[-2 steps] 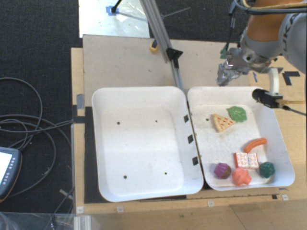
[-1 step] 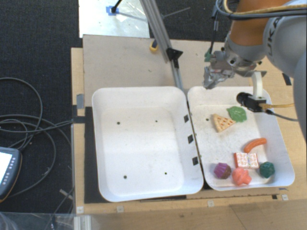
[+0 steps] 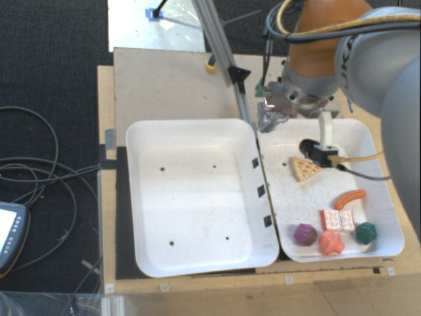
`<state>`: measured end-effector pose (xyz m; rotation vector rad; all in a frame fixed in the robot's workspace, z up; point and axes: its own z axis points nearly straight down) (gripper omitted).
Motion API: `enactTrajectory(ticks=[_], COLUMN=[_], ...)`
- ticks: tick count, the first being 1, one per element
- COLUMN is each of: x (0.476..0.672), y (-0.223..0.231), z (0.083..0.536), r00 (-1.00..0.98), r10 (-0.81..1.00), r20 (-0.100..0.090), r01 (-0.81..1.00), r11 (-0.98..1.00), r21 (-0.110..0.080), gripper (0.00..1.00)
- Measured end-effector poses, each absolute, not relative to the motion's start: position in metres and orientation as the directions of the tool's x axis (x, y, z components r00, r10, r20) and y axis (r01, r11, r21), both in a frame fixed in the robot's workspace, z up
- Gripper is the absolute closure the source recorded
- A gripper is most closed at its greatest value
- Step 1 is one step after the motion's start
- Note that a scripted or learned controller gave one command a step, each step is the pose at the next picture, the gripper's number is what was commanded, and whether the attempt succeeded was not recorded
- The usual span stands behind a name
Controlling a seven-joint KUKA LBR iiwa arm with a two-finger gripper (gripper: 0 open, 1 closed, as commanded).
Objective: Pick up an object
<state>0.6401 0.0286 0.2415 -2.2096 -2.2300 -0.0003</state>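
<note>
The right bin (image 3: pixel 378 157) holds several small things. A tan pizza-slice toy (image 3: pixel 306 169) lies near its middle. Toward the front lie an orange sausage (image 3: pixel 350 199), a pink-and-white box (image 3: pixel 337 220), a purple piece (image 3: pixel 304 234), a coral-red piece (image 3: pixel 331 243) and a dark green piece (image 3: pixel 366 232). My gripper (image 3: pixel 269 119) hangs over the bin's back left corner, behind and to the left of the pizza slice, with nothing seen in it.
The left bin (image 3: pixel 138 176) sits beside the right one, their rims meeting at a strip with black clips (image 3: pixel 261 190). A grey slanted pole (image 3: pixel 220 41) comes down to the bins' shared back corner. Cables and a tablet (image 3: pixel 10 232) lie off the bench at left.
</note>
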Motion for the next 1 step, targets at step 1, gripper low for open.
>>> enactTrajectory(ticks=[1], x=[0.6145], y=[0.0783], z=[0.2363], r00=[-0.01], r10=[1.0], r20=[0.002], r01=[1.0], r11=[0.01], r21=[-0.002], gripper=[1.0])
